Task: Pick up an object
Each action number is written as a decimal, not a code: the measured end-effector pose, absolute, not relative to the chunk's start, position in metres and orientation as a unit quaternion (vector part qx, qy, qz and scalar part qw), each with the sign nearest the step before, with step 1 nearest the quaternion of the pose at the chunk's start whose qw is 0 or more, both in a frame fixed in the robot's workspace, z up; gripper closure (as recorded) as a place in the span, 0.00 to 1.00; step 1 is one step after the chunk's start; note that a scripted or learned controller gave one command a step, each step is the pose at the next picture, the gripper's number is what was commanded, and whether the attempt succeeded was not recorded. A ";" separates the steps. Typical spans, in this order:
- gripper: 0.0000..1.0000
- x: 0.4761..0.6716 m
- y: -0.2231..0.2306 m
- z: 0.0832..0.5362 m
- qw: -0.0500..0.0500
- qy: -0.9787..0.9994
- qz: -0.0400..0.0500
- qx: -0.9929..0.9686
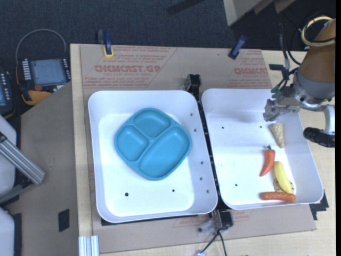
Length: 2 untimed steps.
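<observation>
Pale tan cone (pixel 276 134) (bread, perhaps) under hand (pixel 275 111).

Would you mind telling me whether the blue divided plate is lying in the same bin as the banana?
No, the blue divided plate lies in the left bin, while the banana lies in the right bin.
</observation>
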State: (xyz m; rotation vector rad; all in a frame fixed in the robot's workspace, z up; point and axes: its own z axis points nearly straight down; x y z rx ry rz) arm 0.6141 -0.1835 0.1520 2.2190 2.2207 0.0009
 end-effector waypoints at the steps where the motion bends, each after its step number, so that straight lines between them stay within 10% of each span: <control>1: 1.00 0.612 -0.180 0.214 0.003 0.707 0.001 0.707; 2: 1.00 0.613 -0.180 0.223 0.002 0.707 0.001 0.707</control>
